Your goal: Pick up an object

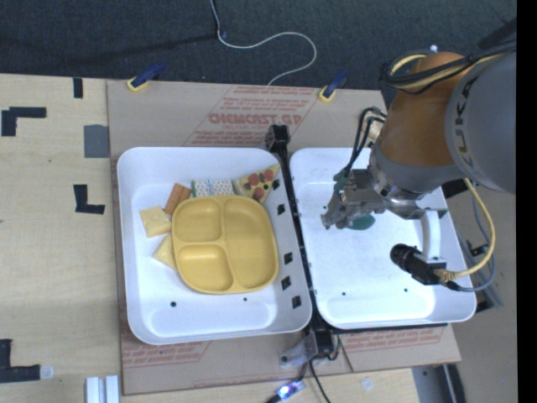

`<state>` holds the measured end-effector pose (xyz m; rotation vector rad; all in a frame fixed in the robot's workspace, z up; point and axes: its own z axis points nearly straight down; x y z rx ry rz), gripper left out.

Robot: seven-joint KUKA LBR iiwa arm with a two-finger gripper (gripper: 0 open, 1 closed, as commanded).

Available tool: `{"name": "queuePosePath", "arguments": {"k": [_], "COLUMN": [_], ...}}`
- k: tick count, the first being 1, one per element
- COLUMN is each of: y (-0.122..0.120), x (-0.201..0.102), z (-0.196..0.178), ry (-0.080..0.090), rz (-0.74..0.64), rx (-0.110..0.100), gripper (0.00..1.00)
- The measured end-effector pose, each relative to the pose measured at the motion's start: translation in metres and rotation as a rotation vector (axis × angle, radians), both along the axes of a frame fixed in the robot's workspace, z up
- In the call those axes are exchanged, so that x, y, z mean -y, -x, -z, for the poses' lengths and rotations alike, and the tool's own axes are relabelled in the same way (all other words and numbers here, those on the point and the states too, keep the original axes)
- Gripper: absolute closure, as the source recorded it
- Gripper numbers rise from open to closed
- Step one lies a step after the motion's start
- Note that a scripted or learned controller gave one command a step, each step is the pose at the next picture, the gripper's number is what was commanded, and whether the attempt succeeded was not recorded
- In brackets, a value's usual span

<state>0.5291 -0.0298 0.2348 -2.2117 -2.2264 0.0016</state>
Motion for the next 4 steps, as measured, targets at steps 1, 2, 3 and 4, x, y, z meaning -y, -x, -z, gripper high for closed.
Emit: {"name": "queuePosePath", "arguments": {"k": [1,2,3,4], "y": [0.003,0.0,-0.005,-0.002], "x": [-0.003,-0.005,-0.005,-0.005], "z": [0.022,0.0,0.004,0.02], "ry": [0.002,0.001,0.002,0.003], "rz": [0.006,0.005,0.005,0.006], "rx": [-0.002,0.003,0.001,-0.001], "gripper": [1.0,1.0,1.0,1.0]}}
